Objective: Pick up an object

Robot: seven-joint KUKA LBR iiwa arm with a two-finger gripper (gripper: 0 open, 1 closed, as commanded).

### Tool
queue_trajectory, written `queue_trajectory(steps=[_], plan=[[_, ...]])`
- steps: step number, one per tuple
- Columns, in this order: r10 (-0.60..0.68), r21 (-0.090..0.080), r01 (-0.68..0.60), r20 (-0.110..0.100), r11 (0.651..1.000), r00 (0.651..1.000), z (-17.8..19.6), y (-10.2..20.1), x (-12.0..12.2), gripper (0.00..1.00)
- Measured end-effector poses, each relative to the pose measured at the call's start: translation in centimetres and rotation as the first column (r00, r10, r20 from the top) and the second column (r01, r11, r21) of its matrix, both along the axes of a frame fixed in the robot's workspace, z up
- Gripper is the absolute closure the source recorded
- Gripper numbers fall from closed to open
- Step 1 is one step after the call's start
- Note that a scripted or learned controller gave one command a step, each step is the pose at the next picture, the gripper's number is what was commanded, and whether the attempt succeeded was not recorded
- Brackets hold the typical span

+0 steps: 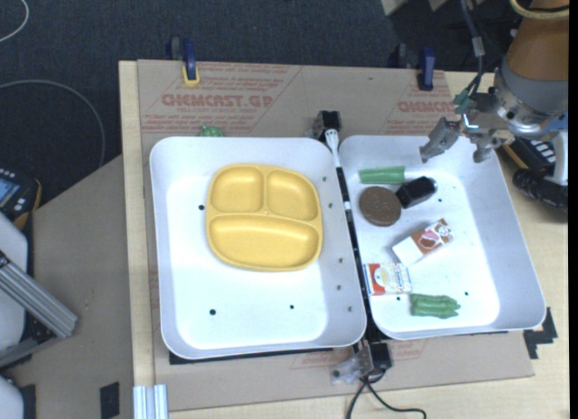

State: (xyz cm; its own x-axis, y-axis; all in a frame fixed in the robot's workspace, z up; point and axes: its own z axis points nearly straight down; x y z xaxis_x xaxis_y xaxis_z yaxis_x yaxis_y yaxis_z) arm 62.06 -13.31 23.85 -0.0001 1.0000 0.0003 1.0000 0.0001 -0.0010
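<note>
My gripper (461, 144) hangs over the far edge of the right bin (506, 237), fingers spread open with nothing between them. Below it in that bin lie a green stick-shaped piece (382, 174), a black object (415, 191), a brown round disc (380, 207), a white and red carton (423, 241), a small red and white packet (387, 278) and a green toy vegetable (434, 304). The gripper is above and to the right of the black object, apart from all of them.
The left bin (181, 282) holds a yellow divided plate (265, 216). A black divider runs between the bins. Blue clamps (189, 58) pin the cardboard base at the back. Cables lie at the right of the bench.
</note>
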Motion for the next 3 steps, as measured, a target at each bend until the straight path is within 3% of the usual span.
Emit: queue_trajectory(steps=[1,2,3], plan=[[0.004,0.003,-0.004,-0.007,1.000,1.000,-12.7,4.5,1.2,0.00],[0.000,-0.001,0.000,0.005,1.000,1.000,-10.9,4.2,1.4,1.00],[0.012,0.005,-0.012,0.003,1.000,1.000,-5.0,15.9,-2.4,1.00]])
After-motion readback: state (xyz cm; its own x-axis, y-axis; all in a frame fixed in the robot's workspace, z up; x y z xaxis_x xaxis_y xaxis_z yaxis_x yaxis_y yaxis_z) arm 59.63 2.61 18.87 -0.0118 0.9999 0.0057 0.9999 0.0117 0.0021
